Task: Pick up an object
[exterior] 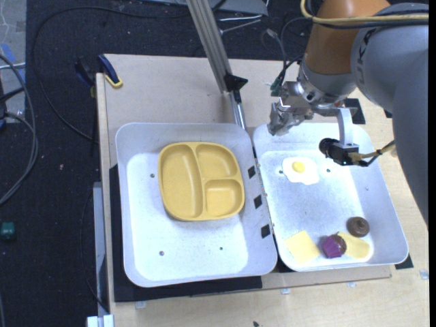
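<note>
My gripper (278,125) hangs over the far left corner of the right bin (327,203), above and to the left of a toy fried egg (300,170). Nothing shows between its fingers. At the bin's near edge lie a pale yellow slice (302,245), a purple piece (333,246) on a second yellow slice (358,249), and a brown round piece (357,226).
The left bin (143,251) holds a yellow divided plate (201,180). A metal pole (211,39) slants down to the gap between the bins. The bench's far left corner bears a blue and yellow clamp (109,71).
</note>
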Robot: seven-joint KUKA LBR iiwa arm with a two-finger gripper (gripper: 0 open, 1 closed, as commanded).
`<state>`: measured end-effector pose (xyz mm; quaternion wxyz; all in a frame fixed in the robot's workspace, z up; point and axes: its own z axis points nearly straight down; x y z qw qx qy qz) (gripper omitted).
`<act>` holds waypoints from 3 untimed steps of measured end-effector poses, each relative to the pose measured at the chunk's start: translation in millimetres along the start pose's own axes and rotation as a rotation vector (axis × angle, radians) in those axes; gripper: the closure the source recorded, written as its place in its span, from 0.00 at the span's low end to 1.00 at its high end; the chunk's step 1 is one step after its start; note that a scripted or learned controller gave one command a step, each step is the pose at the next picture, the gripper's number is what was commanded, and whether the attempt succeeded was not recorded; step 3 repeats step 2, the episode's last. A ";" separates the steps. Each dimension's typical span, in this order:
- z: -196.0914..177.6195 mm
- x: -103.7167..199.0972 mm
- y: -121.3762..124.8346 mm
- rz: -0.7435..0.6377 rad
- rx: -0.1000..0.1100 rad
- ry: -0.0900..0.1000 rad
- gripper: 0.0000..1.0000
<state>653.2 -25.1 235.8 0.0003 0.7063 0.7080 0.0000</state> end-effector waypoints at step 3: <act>6.4 110.0 -7.9 -0.006 0.002 0.002 1.00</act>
